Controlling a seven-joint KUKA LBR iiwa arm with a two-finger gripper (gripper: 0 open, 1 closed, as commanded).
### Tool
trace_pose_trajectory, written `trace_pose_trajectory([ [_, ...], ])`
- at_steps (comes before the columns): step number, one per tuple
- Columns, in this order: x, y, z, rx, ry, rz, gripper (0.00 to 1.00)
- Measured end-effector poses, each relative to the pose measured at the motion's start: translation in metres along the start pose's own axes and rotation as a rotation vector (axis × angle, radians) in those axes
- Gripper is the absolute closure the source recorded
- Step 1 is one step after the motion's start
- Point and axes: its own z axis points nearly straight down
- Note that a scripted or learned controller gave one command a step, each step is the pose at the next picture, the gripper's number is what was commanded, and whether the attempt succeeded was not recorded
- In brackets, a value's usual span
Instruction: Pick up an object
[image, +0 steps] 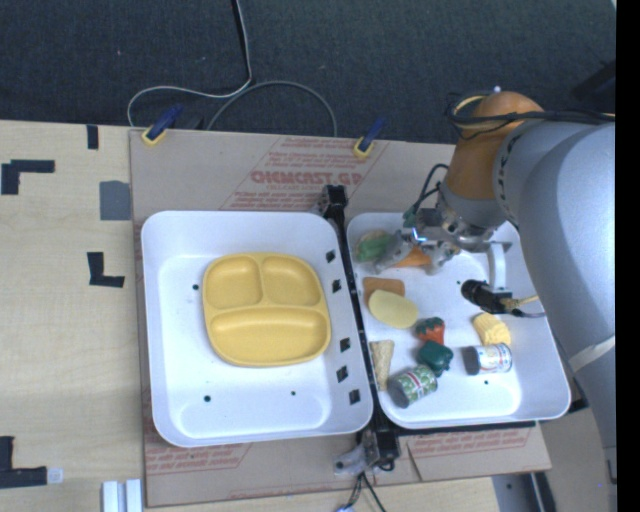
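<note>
The gripper (432, 243) hangs low over the far part of the right bin (540, 400), close to the wall it shares with the left bin (170, 300). I cannot tell whether it is open or closed, since the wrist hides it from above. Nothing is seen in its grasp.

Right at the gripper lies an orange piece (416, 261), partly tucked under it, and just beside that, towards the shared wall, a green leafy piece (374, 245). These two are the things closest to the gripper (whether it touches either one cannot be made out).

Nearer the camera in the same bin lie a tan slice (385, 287) touching a pale yellow oval (393, 311), a small red and green piece (430, 328) just above a dark green piece (435, 356), a beige wedge (382, 361), a green can (413, 383) on its side, a silver can (491, 358) and a yellow cob (490, 327) just above it.

The left bin holds a yellow divided plate (266, 308), well apart from the gripper. Both bins rest on a cardboard sheet (290, 175) on the tabletop (60, 350). The grey arm (565, 230) comes in from the right, with its orange band (490, 140) above the wrist.
</note>
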Motion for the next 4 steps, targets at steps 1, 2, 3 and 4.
trace_pose_trajectory([
  [1, 0.010, -0.057, -0.002, -0.038, -0.005, -0.006, 0.00],
  [2, 0.032, 0.000, -0.001, 0.003, 0.000, -0.001, 0.00],
  [3, 0.031, -0.001, -0.011, -0.006, -0.003, -0.002, 1.00],
  [4, 0.023, -0.002, -0.012, -0.004, -0.017, 0.003, 0.00],
])
